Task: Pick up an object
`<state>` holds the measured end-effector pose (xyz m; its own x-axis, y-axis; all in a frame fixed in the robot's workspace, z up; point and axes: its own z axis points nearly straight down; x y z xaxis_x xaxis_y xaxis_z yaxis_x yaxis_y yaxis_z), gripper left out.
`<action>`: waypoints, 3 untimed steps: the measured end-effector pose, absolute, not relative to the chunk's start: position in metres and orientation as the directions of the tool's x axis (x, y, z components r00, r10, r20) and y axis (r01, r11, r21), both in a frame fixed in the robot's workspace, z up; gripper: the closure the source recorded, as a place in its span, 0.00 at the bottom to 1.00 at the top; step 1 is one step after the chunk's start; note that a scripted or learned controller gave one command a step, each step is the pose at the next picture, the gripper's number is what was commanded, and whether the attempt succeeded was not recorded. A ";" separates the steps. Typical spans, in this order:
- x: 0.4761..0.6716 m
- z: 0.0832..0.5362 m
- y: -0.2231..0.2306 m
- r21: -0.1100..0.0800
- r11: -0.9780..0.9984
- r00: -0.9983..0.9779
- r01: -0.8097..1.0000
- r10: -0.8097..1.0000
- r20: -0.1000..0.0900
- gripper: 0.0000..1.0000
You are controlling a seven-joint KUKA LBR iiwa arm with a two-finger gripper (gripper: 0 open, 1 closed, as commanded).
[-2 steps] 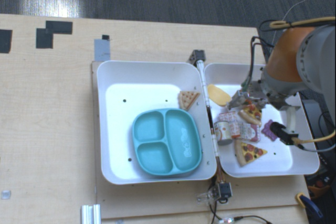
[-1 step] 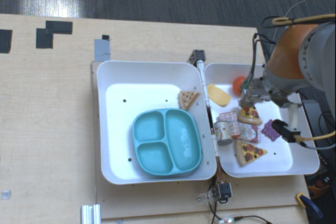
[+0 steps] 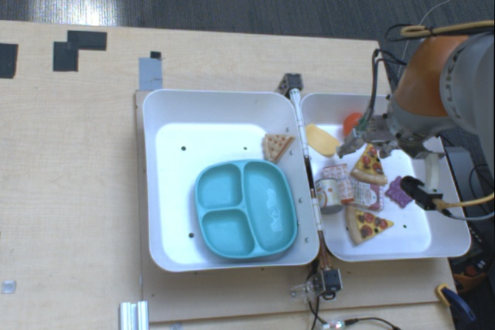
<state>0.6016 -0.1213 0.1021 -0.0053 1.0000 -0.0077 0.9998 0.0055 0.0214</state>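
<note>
Jaws of the arm (image 3: 452, 85) hang low over the right bin (image 3: 448, 243), just above the upper pizza slice (image 3: 370, 165), at that slice's far tip. Their dark parts merge with the wrist and cables, so I cannot tell whether they stand wide or narrow, and nothing can be seen held between them.

Everything else is placed from that upper pizza slice, which lies flat on the bin floor, pointing away from the camera:
- A small red-orange piece (image 3: 352, 121) sits beyond it, a little to the left, partly hidden by the wrist.
- A yellow wedge (image 3: 321, 140) lies to its left, near the rail between the bins.
- A pale crumpled packet (image 3: 334, 171) lies beside it on the left, nearer the camera than the wedge.
- A small can (image 3: 329, 196) lies just below that packet.
- A second pizza slice (image 3: 368, 225) lies nearer the camera, apart from the first, with a flat printed wrapper (image 3: 368, 198) between the two.
- A purple piece (image 3: 399, 192) lies to its right and slightly nearer the camera, touching a black cabled part (image 3: 421, 194).

Well to the left of the slice, in the left bin (image 3: 158, 166), a waffle piece (image 3: 276, 145) rests by the rail, and a blue divided plate (image 3: 246, 209) lies nearer the camera. Both bins stand on the pale desk (image 3: 69, 189).
</note>
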 end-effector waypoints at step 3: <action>0.604 0.124 -0.120 0.029 0.010 -0.009 1.000 1.000 -0.008 1.00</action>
<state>0.6043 -0.1198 0.1243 -0.0094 0.9999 -0.0075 0.9995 0.0096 0.0288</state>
